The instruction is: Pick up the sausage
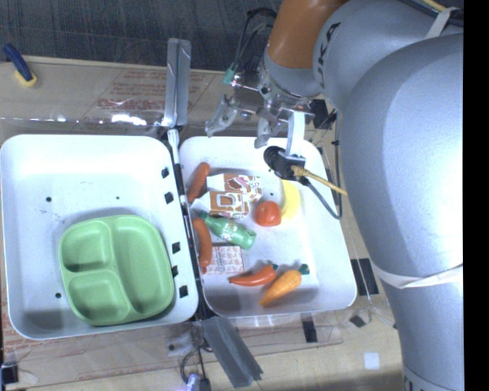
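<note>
Sausage (198, 181) lying in right bin (330, 287), left edge, untouched. Claw (243, 123) above bin's far rim, fingers apart, holding nothing. Descent, grasp, lift all remaining.

The bench (90, 88) has a light wooden top, its far edge meeting a dark, finely ribbed backdrop (114, 10). A clear sheet over the far part of the bench throws a bright glare. A blue and yellow clamp (19, 63) sits at the bench's far left corner.
</note>
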Robot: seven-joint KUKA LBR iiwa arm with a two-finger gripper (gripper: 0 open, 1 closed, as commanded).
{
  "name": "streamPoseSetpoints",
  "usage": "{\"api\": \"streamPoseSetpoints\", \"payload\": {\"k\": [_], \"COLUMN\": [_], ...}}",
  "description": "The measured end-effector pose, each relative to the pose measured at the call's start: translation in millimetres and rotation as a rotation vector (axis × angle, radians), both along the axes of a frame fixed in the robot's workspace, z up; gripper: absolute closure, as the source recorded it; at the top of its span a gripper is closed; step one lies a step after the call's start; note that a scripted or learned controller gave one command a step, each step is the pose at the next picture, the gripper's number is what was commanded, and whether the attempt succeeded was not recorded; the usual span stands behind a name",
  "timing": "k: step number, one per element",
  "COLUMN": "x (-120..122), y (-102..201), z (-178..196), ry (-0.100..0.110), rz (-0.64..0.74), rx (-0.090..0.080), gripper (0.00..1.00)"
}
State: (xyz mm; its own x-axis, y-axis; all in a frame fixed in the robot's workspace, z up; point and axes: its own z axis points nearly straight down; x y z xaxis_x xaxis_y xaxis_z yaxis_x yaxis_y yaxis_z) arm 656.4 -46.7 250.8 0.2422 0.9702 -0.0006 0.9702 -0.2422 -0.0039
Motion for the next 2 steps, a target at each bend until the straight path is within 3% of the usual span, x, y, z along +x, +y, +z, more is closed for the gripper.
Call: {"api": "streamPoseSetpoints", "payload": {"k": [1, 2], "x": [-69, -52], "y": [16, -46], "z": [-61, -111], "ry": [0.003, 0.003], "rz": [0.158, 0.231], "rx": [0.001, 0.002], "gripper": [0.00, 0.00]}}
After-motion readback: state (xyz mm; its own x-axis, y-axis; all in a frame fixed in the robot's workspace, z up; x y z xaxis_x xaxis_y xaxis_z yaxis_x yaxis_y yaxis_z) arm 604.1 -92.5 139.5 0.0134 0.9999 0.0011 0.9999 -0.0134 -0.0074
